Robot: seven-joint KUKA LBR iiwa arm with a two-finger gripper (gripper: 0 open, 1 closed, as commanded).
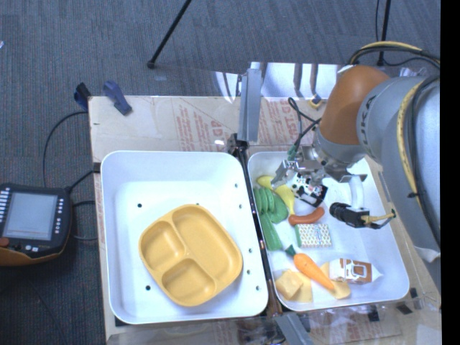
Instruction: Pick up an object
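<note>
The left bin (118,192) offers open white floor along its far edge, its left edge and its near-left corner; the yellow divided plate (190,254) takes up its middle and near-right part. The right bin (384,232) is crowded. Green bean pods (272,210) line its left edge, a carrot (314,270), cheese wedge (291,284) and small carton (350,270) fill the near edge, and a sausage (307,216) and a patterned packet (314,234) sit mid-bin. Bare floor shows along its right edge. The arm (392,131) hangs over the far-right corner, its gripper (302,178) low among the far-left items.
</note>
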